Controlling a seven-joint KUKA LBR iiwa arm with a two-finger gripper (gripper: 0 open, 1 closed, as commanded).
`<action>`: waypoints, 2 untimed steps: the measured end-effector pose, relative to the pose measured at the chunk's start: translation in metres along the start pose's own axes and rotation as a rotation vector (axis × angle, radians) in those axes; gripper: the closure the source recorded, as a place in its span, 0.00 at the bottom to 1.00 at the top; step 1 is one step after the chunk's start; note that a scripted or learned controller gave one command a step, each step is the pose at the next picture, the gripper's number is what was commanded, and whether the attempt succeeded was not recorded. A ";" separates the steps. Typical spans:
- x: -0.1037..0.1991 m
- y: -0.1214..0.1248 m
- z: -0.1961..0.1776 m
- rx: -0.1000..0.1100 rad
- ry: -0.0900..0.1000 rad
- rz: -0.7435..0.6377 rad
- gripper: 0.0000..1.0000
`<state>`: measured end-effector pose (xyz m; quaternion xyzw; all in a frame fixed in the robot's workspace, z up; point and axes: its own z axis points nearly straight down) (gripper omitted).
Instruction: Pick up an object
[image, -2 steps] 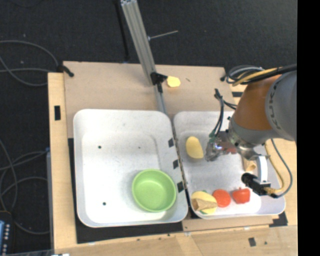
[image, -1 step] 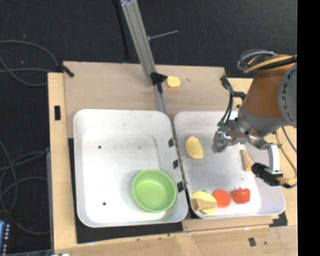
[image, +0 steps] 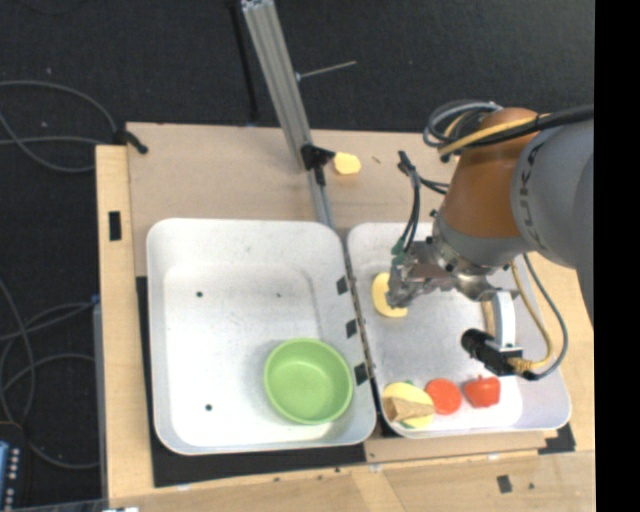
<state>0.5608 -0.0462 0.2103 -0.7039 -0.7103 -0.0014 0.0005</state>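
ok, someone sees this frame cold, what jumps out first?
Probably the arm, grey with an orange band, reaching in from the right with its gripper low over a pale yellow piece at the right bin's left side. Next, the green bowl near the front of the left bin. Then the red and yellow bits along the right bin's front edge.

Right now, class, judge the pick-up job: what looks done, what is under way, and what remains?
Done: the arm has reached into the right bin, with the claw low over the pale yellow piece. Under way: the claw sits at that piece, though a grip cannot be confirmed from above. Left: lifting anything. The green bowl lies in the left bin; the red pieces lie at the right bin's near edge.
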 end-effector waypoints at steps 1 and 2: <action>0.048 -0.005 -0.020 -0.002 -0.001 0.001 1.00; 0.105 -0.003 -0.033 0.000 0.000 0.000 1.00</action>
